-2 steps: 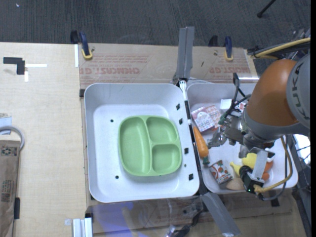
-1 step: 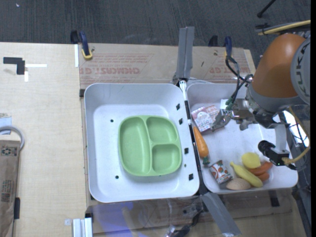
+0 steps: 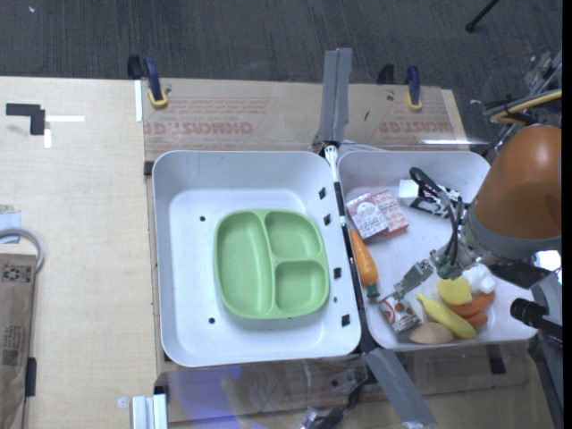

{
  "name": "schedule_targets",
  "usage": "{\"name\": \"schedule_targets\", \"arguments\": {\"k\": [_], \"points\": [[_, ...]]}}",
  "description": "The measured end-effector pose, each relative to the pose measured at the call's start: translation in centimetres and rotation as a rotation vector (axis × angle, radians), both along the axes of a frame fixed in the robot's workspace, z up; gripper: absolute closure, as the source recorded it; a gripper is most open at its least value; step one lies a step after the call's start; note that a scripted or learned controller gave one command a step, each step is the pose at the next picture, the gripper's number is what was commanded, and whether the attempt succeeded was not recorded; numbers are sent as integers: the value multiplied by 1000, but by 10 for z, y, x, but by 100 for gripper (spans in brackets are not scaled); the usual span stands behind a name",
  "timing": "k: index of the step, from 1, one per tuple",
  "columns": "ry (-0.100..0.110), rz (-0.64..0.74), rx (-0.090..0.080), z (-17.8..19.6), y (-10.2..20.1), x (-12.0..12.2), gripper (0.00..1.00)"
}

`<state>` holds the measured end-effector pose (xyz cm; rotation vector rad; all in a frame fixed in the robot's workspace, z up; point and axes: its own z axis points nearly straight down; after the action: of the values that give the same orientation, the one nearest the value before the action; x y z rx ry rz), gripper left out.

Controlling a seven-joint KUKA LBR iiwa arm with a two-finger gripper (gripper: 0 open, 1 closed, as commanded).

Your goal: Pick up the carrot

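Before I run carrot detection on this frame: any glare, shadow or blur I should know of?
Camera view: carrot sharp and evenly lit by the right bin's left wall; small bright glare patch at that bin's right rim; soft shadows only; bluish reflection below the left bin; gripper small, slightly soft.

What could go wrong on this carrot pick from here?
1. The carrot lies right against the right bin's left wall, so a finger may hit the wall.
2. A small packet sits just below the carrot's tip and could be caught instead.
3. The gripper is off to the carrot's right, not over it.
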<state>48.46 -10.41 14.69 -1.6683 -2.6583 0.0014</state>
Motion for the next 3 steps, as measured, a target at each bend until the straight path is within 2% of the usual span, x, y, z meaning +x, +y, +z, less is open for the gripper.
{"name": "schedule_targets", "arguments": {"k": [1, 2, 3], "points": [[-43, 433, -15, -37, -5, 33, 0], [-42, 796, -22, -37, 7, 31, 0], [-22, 1038, -13, -47, 9, 76, 0]]}}
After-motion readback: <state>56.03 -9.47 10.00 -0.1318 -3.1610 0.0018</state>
